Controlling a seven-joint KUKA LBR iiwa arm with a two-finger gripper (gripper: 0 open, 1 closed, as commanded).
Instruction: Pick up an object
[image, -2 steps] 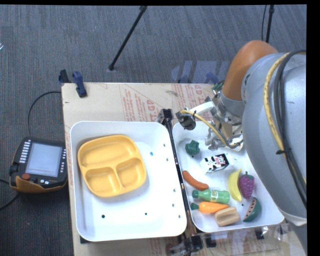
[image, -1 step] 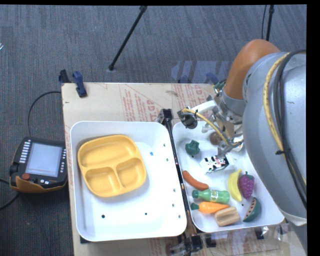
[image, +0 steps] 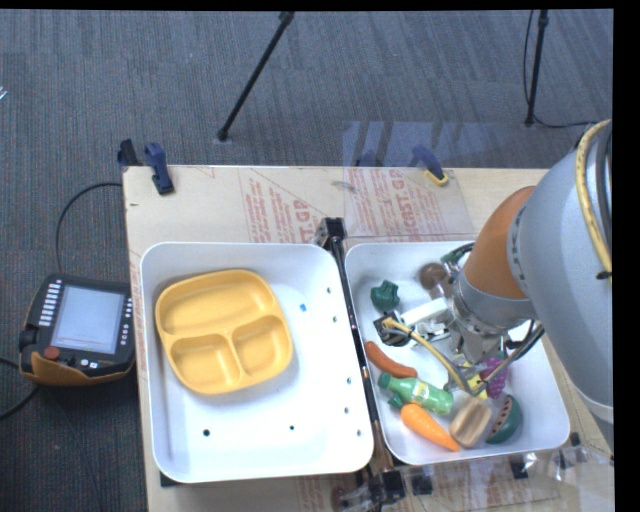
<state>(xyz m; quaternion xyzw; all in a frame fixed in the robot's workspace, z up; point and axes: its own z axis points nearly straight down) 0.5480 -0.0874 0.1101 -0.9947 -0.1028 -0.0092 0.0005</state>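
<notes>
The right bin (image: 548, 400) holds several toy foods: a dark green piece (image: 385, 295), a brown round piece (image: 433, 275), a red sausage (image: 388, 360), a green bottle-shaped toy (image: 420, 392), an orange carrot (image: 430, 425), a tan piece (image: 470, 421) and a green and red slice (image: 504, 420). My gripper (image: 478, 372) reaches down into the middle of this bin, under the grey wrist and its yellow cable. It hangs just above the tan piece, next to a small purple item (image: 495, 376). The arm's body hides the bin's right part.
The left bin (image: 250, 430) holds a yellow three-compartment plate (image: 222, 328) at its upper left. A pendant with a screen (image: 80, 330) lies on the floor to the left of the bench. Clamps (image: 158, 168) stand on the bench's far edge.
</notes>
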